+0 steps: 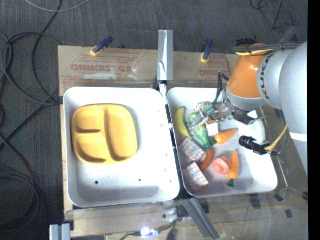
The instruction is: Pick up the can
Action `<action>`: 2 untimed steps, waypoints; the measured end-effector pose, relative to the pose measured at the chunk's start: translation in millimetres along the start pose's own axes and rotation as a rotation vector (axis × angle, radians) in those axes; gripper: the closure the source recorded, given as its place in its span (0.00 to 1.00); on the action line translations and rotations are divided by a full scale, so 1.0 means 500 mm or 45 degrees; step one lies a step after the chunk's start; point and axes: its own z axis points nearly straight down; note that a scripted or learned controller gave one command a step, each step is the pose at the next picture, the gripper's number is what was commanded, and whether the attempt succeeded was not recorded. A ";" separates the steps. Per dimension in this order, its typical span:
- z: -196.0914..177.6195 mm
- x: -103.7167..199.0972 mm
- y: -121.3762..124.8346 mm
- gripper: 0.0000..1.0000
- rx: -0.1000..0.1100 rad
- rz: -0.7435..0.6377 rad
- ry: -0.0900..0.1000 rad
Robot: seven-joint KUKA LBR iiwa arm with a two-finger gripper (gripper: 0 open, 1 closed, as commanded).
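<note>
1. Can is a judgement call: the closest candidates are two small cylinders with white-and-red labels lying on their sides in the right bin, one near the bin's middle and a second one toward the near wall. Which of them the task means cannot be told.
2. Pincer sits low over the far part of the right bin, among clutter; whether it is wide or narrow cannot be told, since the tips blur into the items beneath.
3. Risk of a wrong grasp: the pincer is just beside a green bottle and a banana, closer to them than to either cylinder, so closing here would likely catch one of those instead.
4. Risk of rolling: a cylinder lying flat may skid away if touched off-centre, toward a carrot or a pink piece.
5. Risk of crowding: neighbours touch or nearly touch the upper cylinder, leaving little room for the tips to straddle it.
6. Left bin holds a yellow divided tray, well apart and no hazard.
</note>
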 end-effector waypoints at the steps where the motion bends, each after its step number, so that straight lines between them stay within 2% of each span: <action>1: 0.004 -0.077 0.090 0.00 0.024 0.150 0.007; 2: -0.016 -0.082 0.091 1.00 0.016 0.152 -0.007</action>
